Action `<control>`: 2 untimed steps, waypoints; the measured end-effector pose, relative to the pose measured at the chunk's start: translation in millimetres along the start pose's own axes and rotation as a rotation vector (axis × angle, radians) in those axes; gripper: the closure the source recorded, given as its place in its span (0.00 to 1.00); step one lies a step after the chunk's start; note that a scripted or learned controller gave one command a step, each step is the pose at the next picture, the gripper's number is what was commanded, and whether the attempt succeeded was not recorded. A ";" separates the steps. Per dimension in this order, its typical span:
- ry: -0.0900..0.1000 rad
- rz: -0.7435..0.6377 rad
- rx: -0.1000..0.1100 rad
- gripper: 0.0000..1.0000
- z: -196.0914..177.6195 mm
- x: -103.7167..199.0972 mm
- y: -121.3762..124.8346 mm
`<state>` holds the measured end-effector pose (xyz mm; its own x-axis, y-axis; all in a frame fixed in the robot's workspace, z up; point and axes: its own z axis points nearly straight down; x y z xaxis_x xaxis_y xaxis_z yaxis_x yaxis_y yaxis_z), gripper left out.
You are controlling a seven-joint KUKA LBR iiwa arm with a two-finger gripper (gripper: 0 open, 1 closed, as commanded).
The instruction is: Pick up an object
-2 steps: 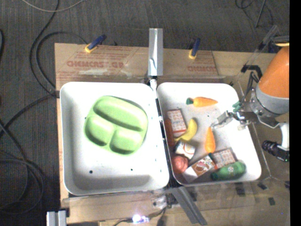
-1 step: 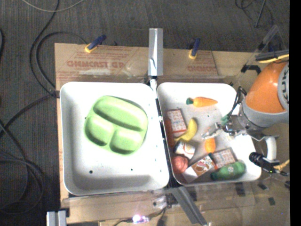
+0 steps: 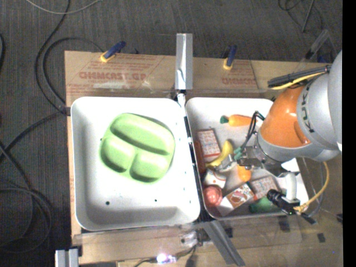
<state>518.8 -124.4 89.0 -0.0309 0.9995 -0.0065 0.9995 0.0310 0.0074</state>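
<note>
Two white bins are seen side by side on the table (image 3: 78,77), which is covered with brown cardboard. In the left bin (image 3: 83,204), a green divided plate (image 3: 138,147) is seen lying upside down near the middle.

The right bin (image 3: 208,110) is full of small toys. An orange toy carrot (image 3: 239,119) is seen near the far wall. A small red box (image 3: 207,142) lies near the left wall of this bin. Just beside the box, a yellow banana (image 3: 224,152) is seen. A red ball-shaped fruit (image 3: 212,194) is found near the front corner, and next to it a small red packet (image 3: 240,196) is seen. A green toy (image 3: 260,206) lies by the front wall.

The grey arm with its orange band (image 3: 283,121) is reached in from the right, over the right bin. The gripper (image 3: 246,160) is lowered among the toys, just beside the banana and close above a small orange thing (image 3: 244,173). It cannot be told if the gripper is open or closed, or if anything is held by it.

Two clips, one blue (image 3: 113,50) and one yellow (image 3: 229,57), are seen at the far edge of the cardboard.
</note>
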 end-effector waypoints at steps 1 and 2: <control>0.003 0.001 -0.002 1.00 -8.1 0.4 1.2; 0.006 -0.098 0.013 1.00 -92.0 46.1 51.8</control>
